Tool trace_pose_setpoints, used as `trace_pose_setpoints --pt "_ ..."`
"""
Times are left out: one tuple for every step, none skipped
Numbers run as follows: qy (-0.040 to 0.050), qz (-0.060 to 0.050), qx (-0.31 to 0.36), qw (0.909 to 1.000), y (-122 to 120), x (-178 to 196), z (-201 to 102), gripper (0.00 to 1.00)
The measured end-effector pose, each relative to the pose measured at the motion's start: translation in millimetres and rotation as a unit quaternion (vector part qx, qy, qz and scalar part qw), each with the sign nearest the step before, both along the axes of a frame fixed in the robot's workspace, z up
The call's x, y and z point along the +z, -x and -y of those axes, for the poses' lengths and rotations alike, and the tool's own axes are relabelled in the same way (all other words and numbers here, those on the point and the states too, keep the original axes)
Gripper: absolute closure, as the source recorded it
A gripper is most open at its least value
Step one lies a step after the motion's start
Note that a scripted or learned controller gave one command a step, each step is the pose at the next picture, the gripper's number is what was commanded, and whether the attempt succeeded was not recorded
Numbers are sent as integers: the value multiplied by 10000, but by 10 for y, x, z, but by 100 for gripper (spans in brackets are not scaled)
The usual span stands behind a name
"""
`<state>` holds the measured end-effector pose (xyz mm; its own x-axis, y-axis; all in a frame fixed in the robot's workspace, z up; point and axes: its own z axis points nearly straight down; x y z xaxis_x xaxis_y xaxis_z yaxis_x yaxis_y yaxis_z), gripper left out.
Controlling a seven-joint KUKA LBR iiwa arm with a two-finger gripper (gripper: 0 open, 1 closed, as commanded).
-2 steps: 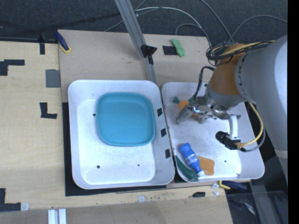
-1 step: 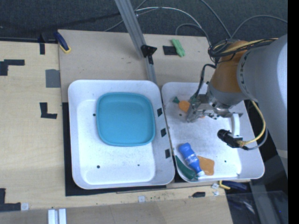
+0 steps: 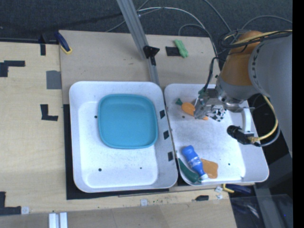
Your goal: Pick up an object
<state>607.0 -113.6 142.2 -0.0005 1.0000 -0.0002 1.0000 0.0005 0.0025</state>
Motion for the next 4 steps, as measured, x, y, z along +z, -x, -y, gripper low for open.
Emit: trace_pose_setpoints --pt "1 9 2 10000 -58 605 -38 100" --pt "-1 -4 -1 10000 -62 864 -39 100" --pt "-6 -15 18 10000 11 822 -585 100" --pt "-7 -10 21 10000 244 919 -1095 100"
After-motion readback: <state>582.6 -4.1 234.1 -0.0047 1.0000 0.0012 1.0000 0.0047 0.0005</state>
